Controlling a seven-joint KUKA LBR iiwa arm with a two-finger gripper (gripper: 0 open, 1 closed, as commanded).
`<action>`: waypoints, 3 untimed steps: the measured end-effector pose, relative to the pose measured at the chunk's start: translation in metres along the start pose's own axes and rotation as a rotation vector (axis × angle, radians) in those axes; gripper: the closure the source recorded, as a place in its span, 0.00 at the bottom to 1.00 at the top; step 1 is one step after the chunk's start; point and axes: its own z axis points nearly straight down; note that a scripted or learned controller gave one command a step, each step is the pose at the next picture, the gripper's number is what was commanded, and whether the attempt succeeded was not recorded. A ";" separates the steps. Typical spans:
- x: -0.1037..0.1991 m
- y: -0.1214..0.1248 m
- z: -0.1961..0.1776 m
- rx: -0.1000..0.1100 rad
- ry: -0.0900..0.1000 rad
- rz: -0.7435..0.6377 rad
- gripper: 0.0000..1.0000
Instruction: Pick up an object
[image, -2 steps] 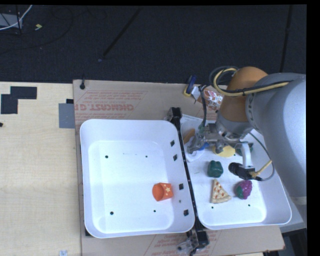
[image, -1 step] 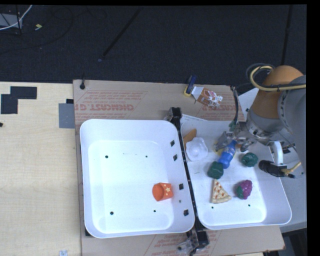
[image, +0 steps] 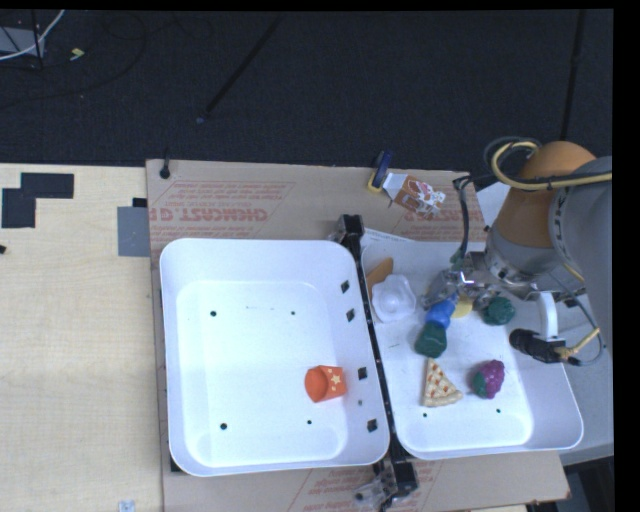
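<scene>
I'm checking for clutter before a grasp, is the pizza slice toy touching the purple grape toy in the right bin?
Apart. The camera view shows a strip of bare white bin floor between the pizza slice toy and the purple grape toy.

Two white bins sat side by side: the left bin (image: 200, 300) and the right bin (image: 540, 425). The left held one orange cup (image: 324, 383). The right held perhaps seven things, among them one pizza slice (image: 438, 385), one purple fruit (image: 489, 378), one clear cup (image: 393, 297).
</scene>
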 end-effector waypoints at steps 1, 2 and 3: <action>0.066 0.009 -0.002 -0.002 -0.004 -0.005 0.00; 0.064 0.008 -0.011 0.003 -0.001 -0.003 1.00; 0.149 -0.014 -0.106 -0.008 0.002 -0.011 1.00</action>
